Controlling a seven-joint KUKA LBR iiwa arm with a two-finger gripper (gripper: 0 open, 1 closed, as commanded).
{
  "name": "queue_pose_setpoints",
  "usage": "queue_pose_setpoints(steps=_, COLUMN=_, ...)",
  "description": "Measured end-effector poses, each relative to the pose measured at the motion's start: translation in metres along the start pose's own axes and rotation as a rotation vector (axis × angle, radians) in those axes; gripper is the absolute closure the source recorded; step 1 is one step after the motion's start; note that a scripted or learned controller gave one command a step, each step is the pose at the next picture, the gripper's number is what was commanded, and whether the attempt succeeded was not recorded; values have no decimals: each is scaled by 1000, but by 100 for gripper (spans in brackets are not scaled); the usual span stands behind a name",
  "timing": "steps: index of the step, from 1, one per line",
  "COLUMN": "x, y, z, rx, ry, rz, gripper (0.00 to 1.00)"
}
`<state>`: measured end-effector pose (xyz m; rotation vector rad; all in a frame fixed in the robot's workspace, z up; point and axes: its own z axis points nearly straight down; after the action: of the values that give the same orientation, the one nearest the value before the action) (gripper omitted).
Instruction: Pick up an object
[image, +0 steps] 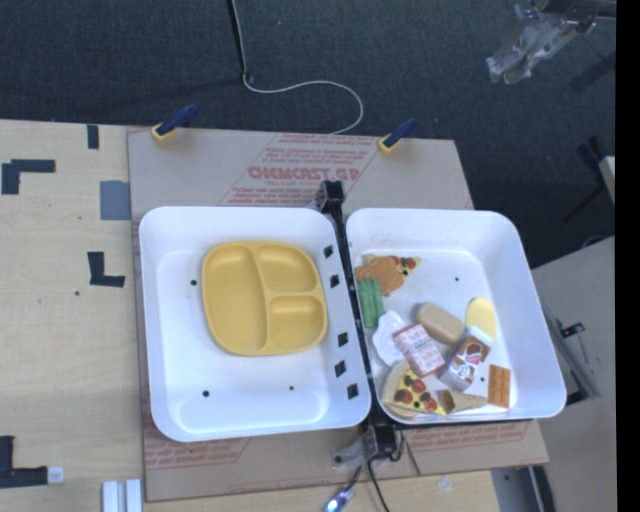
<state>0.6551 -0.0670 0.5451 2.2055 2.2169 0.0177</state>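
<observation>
Though blurred and partly cut by the upper edge, can still make out the end effector (522, 52) at the top right, high over dark floor and well apart from both bins; cannot tell whether open or closed, and see nothing gripped. Below, on the tabletop, find a cardboard sheet (300, 170) with faint red print, pinned at the far edge by two blue-and-yellow clamps (175, 121), mostly hidden under the two bins. Inside the left bin (160, 330), see one yellow divided plate (265, 298) lying flat. Inside the right bin (520, 300), see the pickable things crowded together toward the near side: an orange pizza slice (385, 268) close to the dividing edge, a green piece (370, 302) just beside it, a tan bread-like lump (441, 322), a pale yellow piece (483, 318) touching or nearly touching that lump, a white packet with a red label (417, 346), a small printed carton (466, 364) too small to read, an orange wafer-like block (499, 385), and a second pizza slice with dark toppings (413, 390) against the near wall. Hard to tell which of these overlap and which merely touch. Between the bins, note a black strip (341, 290) covering both inner rims. Beyond the cardboard, trace a thin white cable (300, 88) looping up and leaving at the top edge.
</observation>
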Motion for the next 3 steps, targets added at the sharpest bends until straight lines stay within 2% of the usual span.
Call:
queue_pose_setpoints(steps=1, x=-21, y=-31, z=109, rx=30, ry=2, rz=7, gripper=100)
queue_pose_setpoints(steps=2, x=63, y=4, z=4, rx=6, ry=3, rz=-5, gripper=100)
queue_pose_setpoints(steps=3, x=51, y=-39, z=122, rx=33, ry=1, rz=7, gripper=100)
